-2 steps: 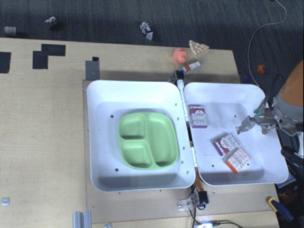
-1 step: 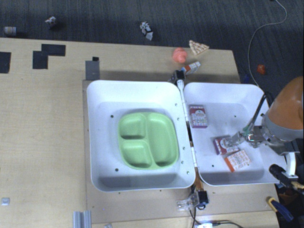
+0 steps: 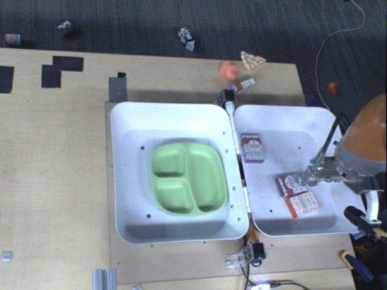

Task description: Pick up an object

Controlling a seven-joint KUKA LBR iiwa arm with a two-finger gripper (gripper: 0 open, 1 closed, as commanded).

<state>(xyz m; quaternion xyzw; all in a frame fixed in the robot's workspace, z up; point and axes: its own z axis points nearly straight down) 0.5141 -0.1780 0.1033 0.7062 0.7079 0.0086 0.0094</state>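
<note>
The right bin [image 3: 314, 122] holds three flat packets. A red and white one [image 3: 252, 148] lies near its left wall. A dark red packet [image 3: 288, 185] and an orange and white packet [image 3: 303, 205] lie side by side near the front. My gripper [image 3: 306, 179] reaches in from the right and sits low over the right end of the dark red packet, touching or nearly touching it. The left bin [image 3: 130, 162] holds a green divided plate [image 3: 188, 177].
On the bench behind the bins lie a pink ball [image 3: 228, 70], a toy pizza slice [image 3: 253, 60] and a small tube [image 3: 242, 86]. The arm's orange band [image 3: 370, 132] hangs over the right bin's right wall. Cables and clips sit at the bins' front edge [image 3: 251, 255].
</note>
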